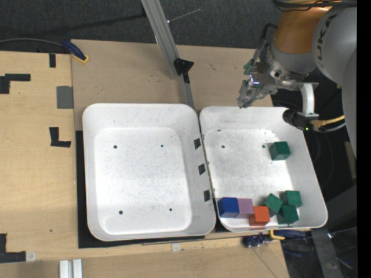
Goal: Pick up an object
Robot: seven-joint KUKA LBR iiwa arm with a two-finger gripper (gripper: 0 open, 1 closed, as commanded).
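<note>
Camera view, gripper [250,95] above right bin's [307,172] far rim, finger spread unreadable, nothing visibly held, blocks apart.

A light brown wooden surface [133,80] is seen over most of the frame, marked with small black tape pieces [57,136] at the left. A dark grey floor [87,7] is seen along the top of the frame. A grey metal bar [159,22] is set at a slant from the top centre. A blue and yellow object [76,50] is laid at the upper left.
</note>
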